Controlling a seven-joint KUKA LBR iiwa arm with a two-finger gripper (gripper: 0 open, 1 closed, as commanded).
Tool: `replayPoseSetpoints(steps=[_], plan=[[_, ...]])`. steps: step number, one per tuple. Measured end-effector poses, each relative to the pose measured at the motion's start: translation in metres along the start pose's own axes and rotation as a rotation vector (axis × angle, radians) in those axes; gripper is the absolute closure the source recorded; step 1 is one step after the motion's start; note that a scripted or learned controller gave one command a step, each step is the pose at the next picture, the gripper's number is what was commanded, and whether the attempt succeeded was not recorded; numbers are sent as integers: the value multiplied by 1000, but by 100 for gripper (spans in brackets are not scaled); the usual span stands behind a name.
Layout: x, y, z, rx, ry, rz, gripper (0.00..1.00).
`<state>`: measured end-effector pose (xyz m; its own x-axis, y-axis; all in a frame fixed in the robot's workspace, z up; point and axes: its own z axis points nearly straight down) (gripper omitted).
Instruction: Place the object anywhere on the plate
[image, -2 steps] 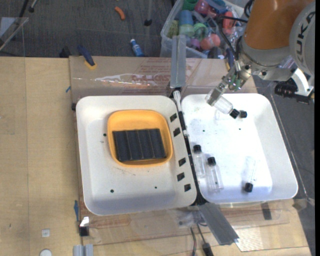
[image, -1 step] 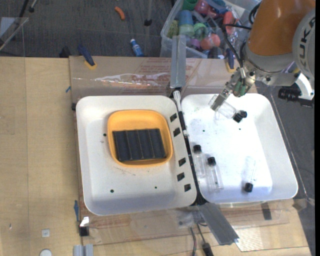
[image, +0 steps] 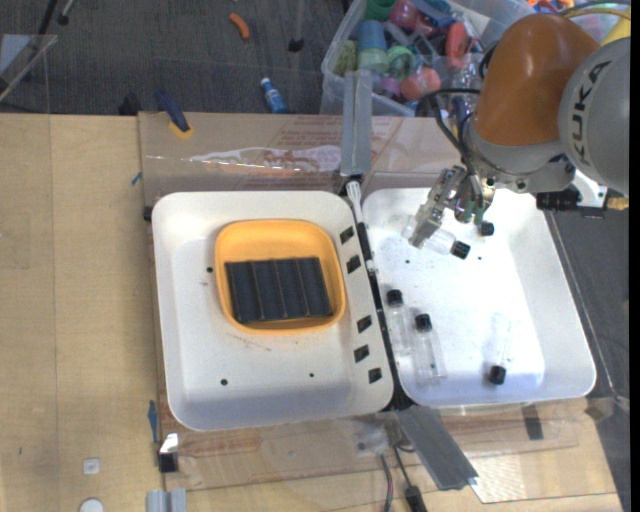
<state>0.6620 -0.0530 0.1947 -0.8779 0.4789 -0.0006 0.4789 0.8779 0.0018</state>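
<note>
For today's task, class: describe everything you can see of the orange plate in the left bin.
The orange plate is a rounded-square dish with a raised rim, smooth and plastic-looking. It lies flat in the left bin, towards its upper middle, resting on the bin's white floor. A dark ribbed rectangular block lies on it, covering most of its centre and reaching its lower rim. The gripper is apart from it, over the right bin.

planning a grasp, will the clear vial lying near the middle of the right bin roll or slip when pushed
The clear vial looks like a smooth cylinder lying on its side, so it may roll sideways. Its surface seems glossy, probably slippery. Likely light, since it appears see-through with a small black cap.
</note>
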Motion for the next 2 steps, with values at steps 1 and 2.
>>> replayPoseSetpoints(steps=[1,2], plan=[[-2,-5,-56,-3,-8,-250,100],[-6,-17,-85,-3,-8,-273,100]])
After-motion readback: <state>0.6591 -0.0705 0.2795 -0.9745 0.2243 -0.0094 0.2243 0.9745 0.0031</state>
